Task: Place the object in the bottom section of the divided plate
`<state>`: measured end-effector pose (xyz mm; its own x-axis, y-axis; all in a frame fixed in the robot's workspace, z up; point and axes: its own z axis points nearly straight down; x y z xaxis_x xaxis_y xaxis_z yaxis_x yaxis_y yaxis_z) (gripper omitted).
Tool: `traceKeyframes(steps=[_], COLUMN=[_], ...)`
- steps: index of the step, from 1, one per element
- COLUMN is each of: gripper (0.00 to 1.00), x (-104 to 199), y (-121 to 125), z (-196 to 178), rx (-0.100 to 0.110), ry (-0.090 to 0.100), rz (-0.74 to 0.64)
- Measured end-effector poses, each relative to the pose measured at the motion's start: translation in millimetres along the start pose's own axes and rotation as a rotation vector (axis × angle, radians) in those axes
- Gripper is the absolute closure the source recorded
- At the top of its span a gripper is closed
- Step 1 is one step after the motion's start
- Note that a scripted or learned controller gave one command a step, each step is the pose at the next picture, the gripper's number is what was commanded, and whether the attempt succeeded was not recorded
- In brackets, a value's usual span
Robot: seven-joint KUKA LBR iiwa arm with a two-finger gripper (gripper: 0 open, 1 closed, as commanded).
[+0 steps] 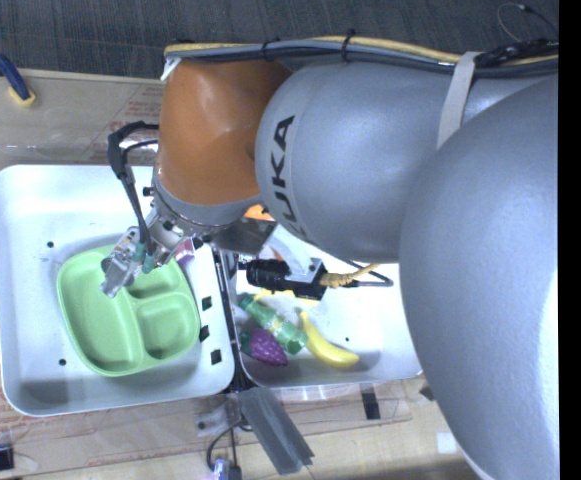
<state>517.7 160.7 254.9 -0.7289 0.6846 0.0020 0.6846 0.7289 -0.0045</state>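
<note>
A light green divided plate [120, 318] lies in the left white bin [20, 268]. It has one large section at the left and two smaller ones at the right. My gripper [125, 268] hangs over the plate's upper edge, reaching in from the right under the big grey and orange arm. Something small and teal with a pink bit [150, 258] shows close to the gripper's base; whether it sits between the fingers is unclear. The plate's sections look bare.
In the right bin [390, 358] lie a yellow banana [328, 346], a purple bunch of grapes [264, 346], a green item [280, 328] and an orange item [260, 211], mostly hidden under the arm. The arm covers most of the right bin.
</note>
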Motion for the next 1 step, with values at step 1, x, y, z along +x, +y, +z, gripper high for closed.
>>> traceKeyframes(steps=[1], gripper=[1.00], x=[0.9], y=[0.9], z=[-9.5], rx=[0.002], ry=[0.000], rz=[-0.008])
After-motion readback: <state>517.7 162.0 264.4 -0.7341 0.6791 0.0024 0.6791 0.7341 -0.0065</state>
